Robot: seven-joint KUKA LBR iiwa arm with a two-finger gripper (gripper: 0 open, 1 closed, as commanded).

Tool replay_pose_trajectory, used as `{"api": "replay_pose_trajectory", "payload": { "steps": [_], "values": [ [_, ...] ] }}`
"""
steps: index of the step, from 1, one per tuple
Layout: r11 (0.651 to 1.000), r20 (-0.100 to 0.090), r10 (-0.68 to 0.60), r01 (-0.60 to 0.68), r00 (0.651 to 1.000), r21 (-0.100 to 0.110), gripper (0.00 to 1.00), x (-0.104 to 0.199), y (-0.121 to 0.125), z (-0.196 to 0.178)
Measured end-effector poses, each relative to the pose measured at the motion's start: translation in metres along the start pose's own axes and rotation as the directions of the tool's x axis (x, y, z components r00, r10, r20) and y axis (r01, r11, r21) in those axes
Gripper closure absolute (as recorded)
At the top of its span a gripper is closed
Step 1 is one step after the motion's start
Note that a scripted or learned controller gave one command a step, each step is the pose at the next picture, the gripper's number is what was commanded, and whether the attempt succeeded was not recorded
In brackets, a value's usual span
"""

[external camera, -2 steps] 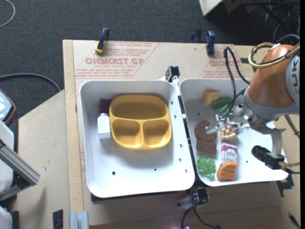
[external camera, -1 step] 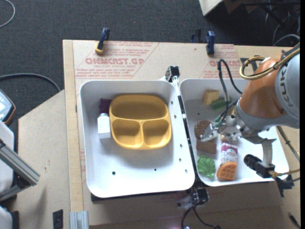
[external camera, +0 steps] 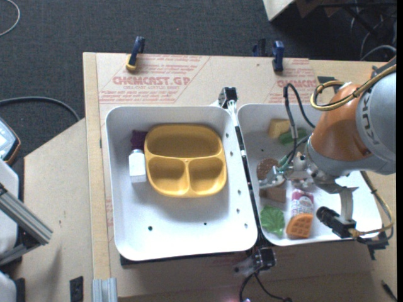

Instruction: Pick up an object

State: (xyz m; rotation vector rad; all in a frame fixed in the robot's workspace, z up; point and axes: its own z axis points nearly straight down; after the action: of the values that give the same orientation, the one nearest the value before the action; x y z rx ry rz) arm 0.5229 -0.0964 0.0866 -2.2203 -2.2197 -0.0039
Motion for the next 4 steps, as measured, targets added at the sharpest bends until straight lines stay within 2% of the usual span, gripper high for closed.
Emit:
{"api": "replay_pose_trajectory", "payload": {
  "steps": [1, 3, 4],
  "values": [
    [1.000, 0.002, 0.001, -0.001, 1.000, -0.007, 1.00, 0.000, 0.002, -0.013],
    [1.000, 0.006, 0.000, 0.000, 1.000, -0.007, 1.00, -0.007, -0.004, -0.110],
    [1.000, 0.005, -0.001, 0.001, 1.000, -0.005, 1.00, -0.007, -0.003, -0.140]
  ]
}}
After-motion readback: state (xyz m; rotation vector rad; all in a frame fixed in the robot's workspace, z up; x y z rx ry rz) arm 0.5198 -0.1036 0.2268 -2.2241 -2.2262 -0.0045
